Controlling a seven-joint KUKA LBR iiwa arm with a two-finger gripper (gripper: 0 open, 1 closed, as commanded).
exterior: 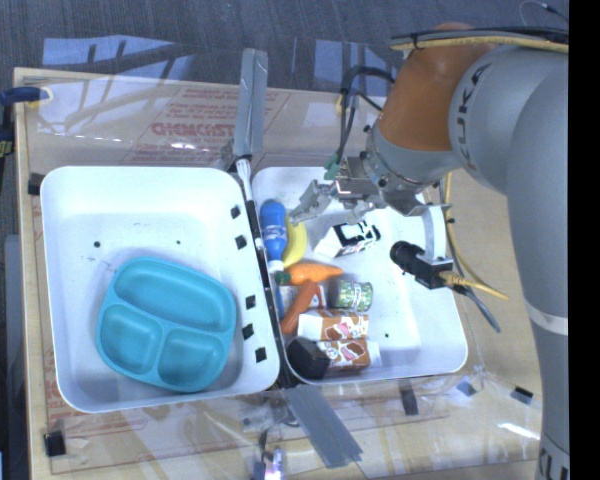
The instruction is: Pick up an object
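The gripper (332,200) was poised over the right white bin (435,340); its grasp could not be judged. Crowded items, notably the yellow plastic banana (296,243), risked a glancing miss.

we can't tell whether the gripper (342,200) is open or closed, its tip is a blur of metal under the wrist. the arm (500,98) is cut off by the top and right edges and hides the right bin (435,343) far corner. labels on the small can (353,295) and the carton (340,326) are too small to read. the banana (296,242) is partly hidden behind the blue bottle (273,226) and the carrot (313,273). a dark object (308,359) at the bin's near edge, we can't identify. printed red text on the bench (195,126) is blurred. the blue clamp (10,96) at left is partly cut off by the edge.
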